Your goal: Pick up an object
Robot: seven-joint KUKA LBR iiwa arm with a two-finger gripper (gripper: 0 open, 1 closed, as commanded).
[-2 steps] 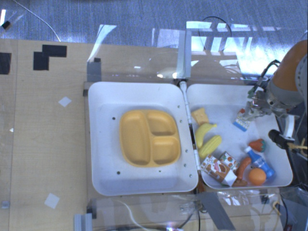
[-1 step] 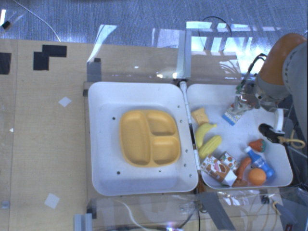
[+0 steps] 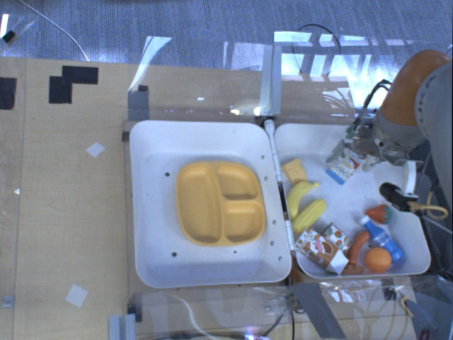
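In the left white bin (image 3: 148, 190) lies a yellow plastic divided plate (image 3: 219, 202), alone. The right white bin (image 3: 311, 137) holds the candidates: a small tan cracker-like square (image 3: 294, 170) near the divider, two yellow bananas (image 3: 304, 204) lying with their long axes running from seven to one o'clock, a red-and-white printed carton (image 3: 323, 246) whose writing is too small to read, an orange ball (image 3: 378, 259), a blue bottle (image 3: 379, 236) and a red piece (image 3: 377, 213). Furthest right, a small blue-and-white packet (image 3: 345, 167), its print unreadable, sits directly at the gripper (image 3: 359, 149), on its seven o'clock side and touching or nearly touching it. Whether the jaws are apart or together cannot be told, nor whether the packet is between them. The packet looks like the likeliest target, being nearest.
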